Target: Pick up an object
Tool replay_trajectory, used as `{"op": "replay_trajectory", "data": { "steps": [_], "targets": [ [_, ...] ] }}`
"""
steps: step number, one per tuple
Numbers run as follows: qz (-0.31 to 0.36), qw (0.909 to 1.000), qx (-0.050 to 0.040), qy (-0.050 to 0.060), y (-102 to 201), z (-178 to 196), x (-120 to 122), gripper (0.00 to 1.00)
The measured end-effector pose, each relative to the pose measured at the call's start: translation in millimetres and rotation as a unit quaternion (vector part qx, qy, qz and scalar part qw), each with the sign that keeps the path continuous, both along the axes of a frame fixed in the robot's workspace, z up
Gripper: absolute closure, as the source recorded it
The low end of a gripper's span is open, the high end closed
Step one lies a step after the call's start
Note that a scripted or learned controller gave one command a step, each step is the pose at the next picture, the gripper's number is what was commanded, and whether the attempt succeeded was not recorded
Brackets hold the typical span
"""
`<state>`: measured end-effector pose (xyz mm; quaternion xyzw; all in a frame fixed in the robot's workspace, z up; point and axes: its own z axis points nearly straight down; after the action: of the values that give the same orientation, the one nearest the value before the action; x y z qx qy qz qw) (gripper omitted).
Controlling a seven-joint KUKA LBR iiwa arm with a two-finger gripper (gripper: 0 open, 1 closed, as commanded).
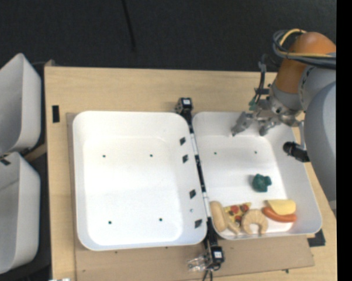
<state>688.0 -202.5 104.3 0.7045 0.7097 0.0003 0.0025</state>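
Observation:
My gripper [251, 126] hangs over the far edge of the right bin [234, 157], fingers spread apart and nothing between them. A small dark green object [261, 182] lies in the right bin, well below the gripper toward the near side. Along the bin's near wall sit toy foods: a tan bread roll [219, 217], a pizza-like piece with red dots [239, 212], a pale croissant-like piece [255, 221], and a yellow and red wedge [280, 210].
The left bin [132, 177] sits beside the right one, joined by a row of black clips [193, 174]. Both rest on a wooden bench [123, 86]. White moulded containers [9, 157] stand at the far left. The arm's grey body [328, 133] overhangs the right bin's right side.

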Motion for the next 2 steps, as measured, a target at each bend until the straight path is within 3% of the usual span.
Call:
{"op": "replay_trajectory", "data": {
  "steps": [1, 2],
  "targets": [
    [-0.006, 1.0, 0.0007, 0.004, -26.6, -2.8, -87.1, 0.0],
    [-0.004, 1.0, 0.0023, 0.004, 16.1, -3.7, -149.3, 0.0]
  ]
}}
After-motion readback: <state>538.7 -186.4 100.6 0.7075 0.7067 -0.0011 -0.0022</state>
